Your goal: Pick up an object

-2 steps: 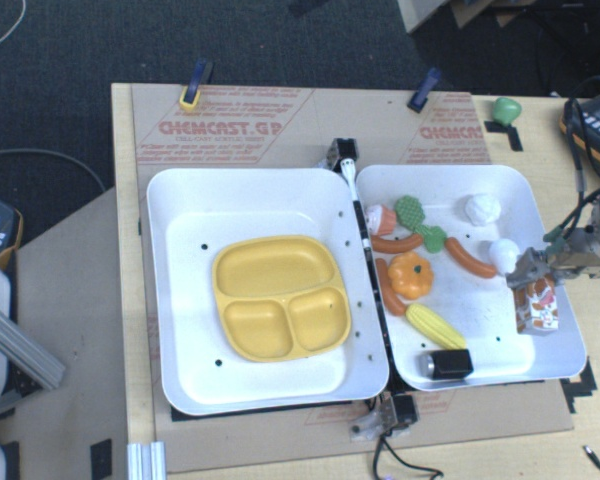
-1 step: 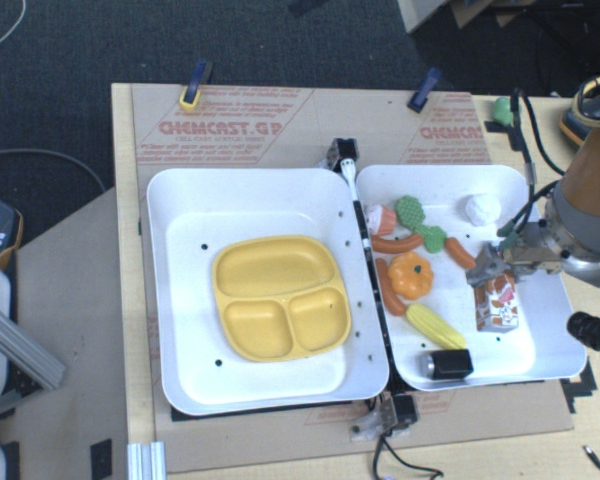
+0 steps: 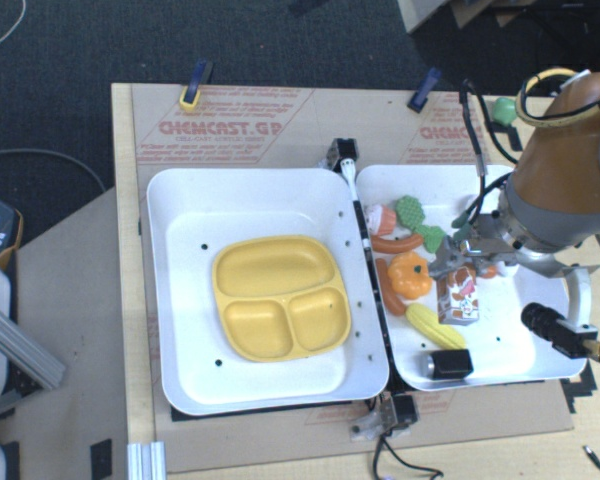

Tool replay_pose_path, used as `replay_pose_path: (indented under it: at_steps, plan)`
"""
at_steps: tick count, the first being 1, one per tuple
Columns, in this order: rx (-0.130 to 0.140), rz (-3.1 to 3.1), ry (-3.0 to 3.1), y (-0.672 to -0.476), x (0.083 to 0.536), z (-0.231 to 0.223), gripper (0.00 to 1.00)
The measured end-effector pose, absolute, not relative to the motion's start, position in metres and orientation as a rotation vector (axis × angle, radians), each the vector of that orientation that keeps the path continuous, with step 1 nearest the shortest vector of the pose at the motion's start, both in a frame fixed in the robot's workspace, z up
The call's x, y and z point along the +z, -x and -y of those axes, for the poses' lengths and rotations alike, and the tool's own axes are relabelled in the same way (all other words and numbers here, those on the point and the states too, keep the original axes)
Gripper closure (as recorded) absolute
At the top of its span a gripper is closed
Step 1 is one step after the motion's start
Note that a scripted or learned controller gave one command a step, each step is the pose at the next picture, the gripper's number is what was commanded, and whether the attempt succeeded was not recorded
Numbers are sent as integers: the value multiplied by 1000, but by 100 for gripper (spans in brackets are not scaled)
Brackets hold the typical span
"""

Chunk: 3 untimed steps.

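The right bin (image 3: pixel 515 353) holds several toy foods. Among them are a red and white carton (image 3: pixel 461 303), an orange fruit (image 3: pixel 408 276), a yellow banana-like piece (image 3: pixel 435 326), a red sausage (image 3: pixel 395 242), green pieces (image 3: pixel 411 211) and a black block (image 3: pixel 450 364). My gripper (image 3: pixel 464 260) hangs low over the carton's top end, close to the orange fruit. The wrist hides part of the carton's top. I cannot see anything held in the gripper.
The left bin (image 3: pixel 170 268) carries a yellow divided plate (image 3: pixel 280 296). Black clips (image 3: pixel 342 154) sit where the bins meet. The arm's grey and orange body (image 3: pixel 565 168) covers the right bin's far right corner. A black fitting (image 3: pixel 555 330) juts over the right rim.
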<state>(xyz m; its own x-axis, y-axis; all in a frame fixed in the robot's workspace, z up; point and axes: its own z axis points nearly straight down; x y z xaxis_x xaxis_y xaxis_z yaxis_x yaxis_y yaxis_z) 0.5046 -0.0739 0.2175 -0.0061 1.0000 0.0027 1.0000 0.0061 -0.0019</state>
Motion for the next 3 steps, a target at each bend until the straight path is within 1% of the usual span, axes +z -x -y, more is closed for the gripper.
replay_pose_path:
  at_steps: [1,2,3]
  plan:
    - [0,2226,2211,-510,213,22,100]
    - [-4,2229,2215,-531,210,-25,100]
    - [-6,2229,2217,-540,233,-62,100]
